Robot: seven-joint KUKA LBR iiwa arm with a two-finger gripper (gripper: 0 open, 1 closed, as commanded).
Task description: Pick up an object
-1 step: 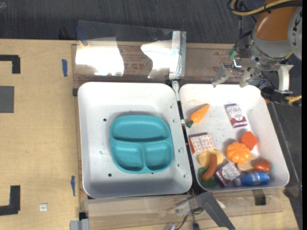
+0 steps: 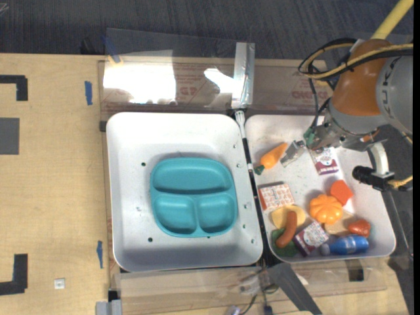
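Observation:
My gripper (image 2: 297, 149) hangs low over the upper part of the right bin (image 2: 384, 205), under the arm's orange band (image 2: 357, 87). Just left of it lies an orange toy carrot (image 2: 272, 156) with a green tip; whether the two touch is unclear. A small white and purple packet (image 2: 326, 163) lies just to the gripper's right. Nothing is visibly held.
The right bin's lower half holds a red-and-white box (image 2: 275, 194), an orange pumpkin (image 2: 326, 208), a red-orange block (image 2: 341, 190), a yellow piece (image 2: 287, 214), a blue bottle (image 2: 348, 245) and other small items. A teal divided plate (image 2: 193, 197) sits in the left bin (image 2: 125, 176).

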